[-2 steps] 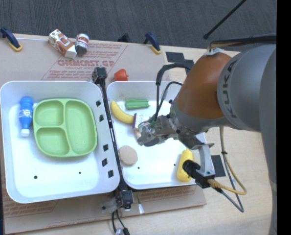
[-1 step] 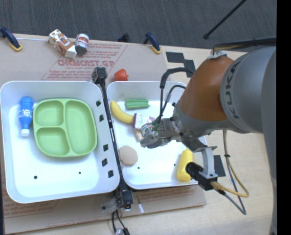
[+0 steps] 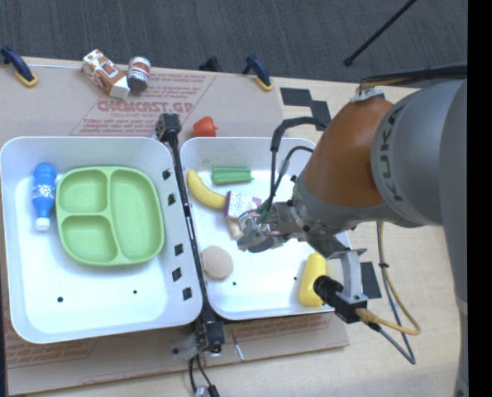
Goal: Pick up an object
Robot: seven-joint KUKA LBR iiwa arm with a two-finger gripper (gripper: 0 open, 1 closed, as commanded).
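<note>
Where the gripper (image 3: pixel 252 231) is lowered into the right bin (image 3: pixel 254 303), a small pink-and-white packet (image 3: pixel 239 204) is seen just beside it, touching or nearly touching the metal tip — whether the packet is caught there cannot be told. The state of the gripper cannot be told either, since the tip is blurred and partly covered by the wrist. A yellow banana (image 3: pixel 204 188) is laid just left of the packet, and a green pepper-like piece (image 3: pixel 231 174) is set above it near the bin's far wall. A pale egg-shaped object (image 3: pixel 217 263) is found near the bin's left wall, below the gripper, and a yellow object (image 3: pixel 311 278) is seen toward the lower right corner, partly hidden by a black fitting on the arm (image 3: pixel 370 168).

In the left bin (image 3: pixel 88 308) a green divided plate (image 3: pixel 111 214) is placed, with a blue-and-white bottle (image 3: pixel 44 193) lying just beside its left edge. On the worktop (image 3: pixel 229 89) behind the bins — well apart from them — a small carton (image 3: pixel 103 71), a can (image 3: pixel 139 74) and a red object (image 3: pixel 204 126) are seen.
</note>
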